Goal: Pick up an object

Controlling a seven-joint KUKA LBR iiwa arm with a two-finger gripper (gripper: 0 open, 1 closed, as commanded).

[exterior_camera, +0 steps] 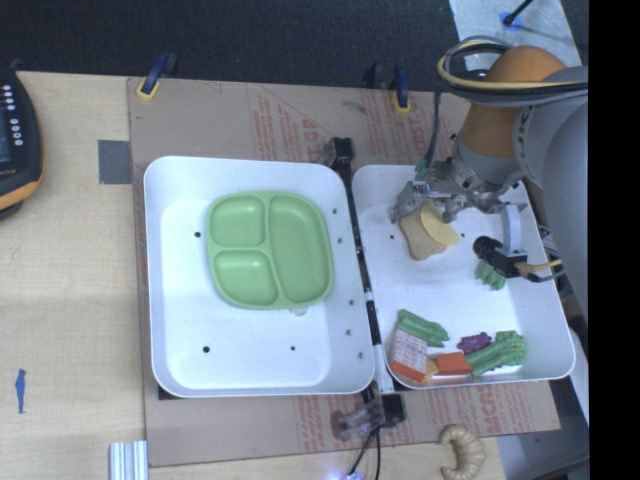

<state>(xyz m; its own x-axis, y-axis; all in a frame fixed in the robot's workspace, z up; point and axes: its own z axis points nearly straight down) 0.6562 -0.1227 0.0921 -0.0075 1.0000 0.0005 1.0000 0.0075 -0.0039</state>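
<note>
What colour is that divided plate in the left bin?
Pale green; the divided plate shows clearly in the camera view.

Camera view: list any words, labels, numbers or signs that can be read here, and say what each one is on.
Nothing here can be read for certain.
Red printing on the brown cardboard sheet under the two bins: repeated marks, too blurred to read.
Small packet at the right bin's front edge: reddish print, too small to read.
Black and orange handheld controller at the left edge: buttons and a screen, no legible characters.
</note>
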